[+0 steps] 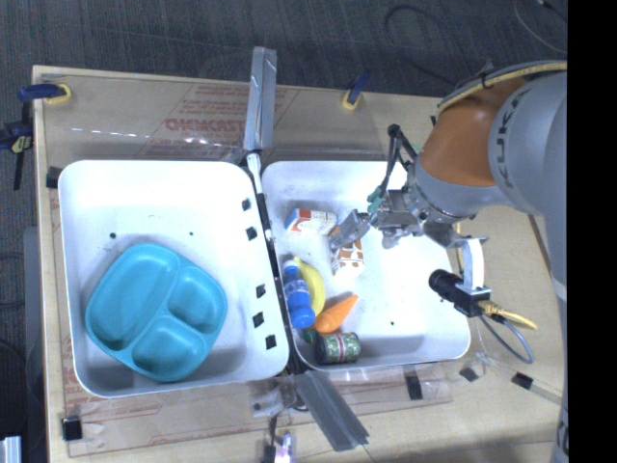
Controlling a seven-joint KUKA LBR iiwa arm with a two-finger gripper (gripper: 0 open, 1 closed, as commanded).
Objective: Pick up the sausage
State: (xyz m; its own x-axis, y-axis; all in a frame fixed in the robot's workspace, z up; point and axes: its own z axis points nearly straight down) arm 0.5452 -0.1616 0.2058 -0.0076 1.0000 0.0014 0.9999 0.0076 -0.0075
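My gripper hangs low over the middle of the right bin, reaching in from the right under the grey and orange arm. Directly below its tip lies a small brownish and white thing, which looks like the sausage; the gripper partly covers it. I cannot make out whether the gripper touches it or stands just above it.
In the right bin, a red and white carton lies left of the gripper. A banana, a blue bottle, a carrot and a green can crowd the front left. The left bin holds a blue divided plate.
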